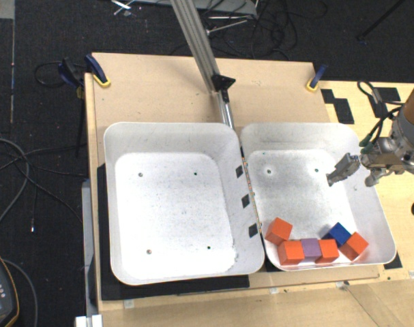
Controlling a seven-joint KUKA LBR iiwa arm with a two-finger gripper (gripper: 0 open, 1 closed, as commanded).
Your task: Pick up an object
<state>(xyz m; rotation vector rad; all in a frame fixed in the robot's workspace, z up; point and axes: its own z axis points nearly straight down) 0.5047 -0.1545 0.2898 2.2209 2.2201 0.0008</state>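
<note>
Two shallow white bins sat side by side on the bench. The left bin (169, 203) lay to the left of the right bin (314, 155), their inner rims touching. Six small blocks were clustered along the near wall of the right bin: from left to right, an orange block (279, 230) slightly apart and tilted, a second orange block (292, 252), a purple block (310, 249), a third orange block (328, 250), a blue block (339, 233) just behind them, and a fourth orange block (355, 245) near the bin's right corner. The gripper (357, 167) hung above the right bin's right side, well apart from the blocks, its 2 fingers spread open with nothing between them. The blocks appeared light, rigid and flat-sided; the first orange block, standing clear of its neighbours, probably offered the easiest hold across 2 opposite faces.
</note>
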